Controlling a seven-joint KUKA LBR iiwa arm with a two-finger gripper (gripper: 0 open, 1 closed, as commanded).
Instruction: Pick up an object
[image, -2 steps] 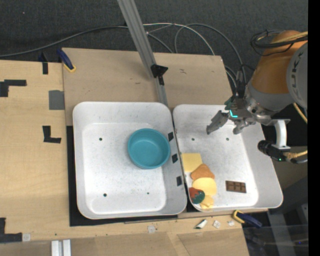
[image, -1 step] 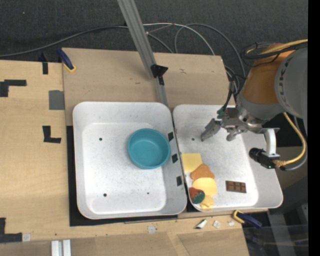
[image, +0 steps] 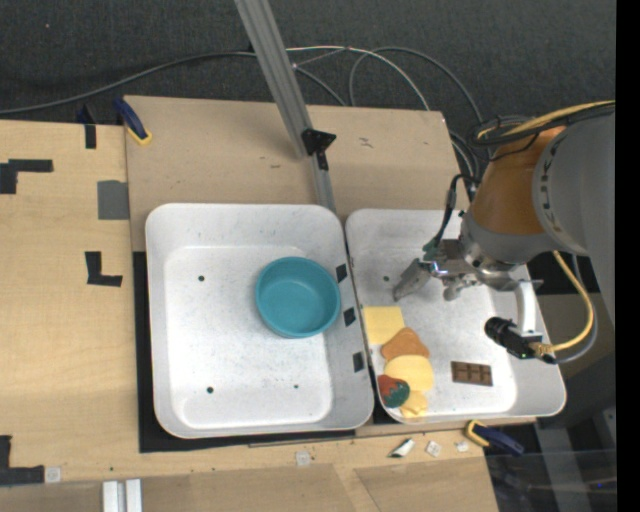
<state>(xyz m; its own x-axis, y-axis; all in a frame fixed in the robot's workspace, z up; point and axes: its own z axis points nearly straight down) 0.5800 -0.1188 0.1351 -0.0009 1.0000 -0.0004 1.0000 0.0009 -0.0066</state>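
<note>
Objects for picking lie in the right bin (image: 520, 400): a yellow square (image: 381, 322), an orange piece (image: 405, 345) and a brown chocolate bar (image: 471, 374). We see the tool (image: 430, 281) above that bin, fingers spread, pinching nothing (a teal bowl (image: 296, 296) sits in the left bin (image: 190, 390)).

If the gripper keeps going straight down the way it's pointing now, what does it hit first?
Most likely bare floor of the right bin: the gripper hangs above the yellow block and its pile, nothing directly beneath it. Depth is hard to judge from this slant.
</note>
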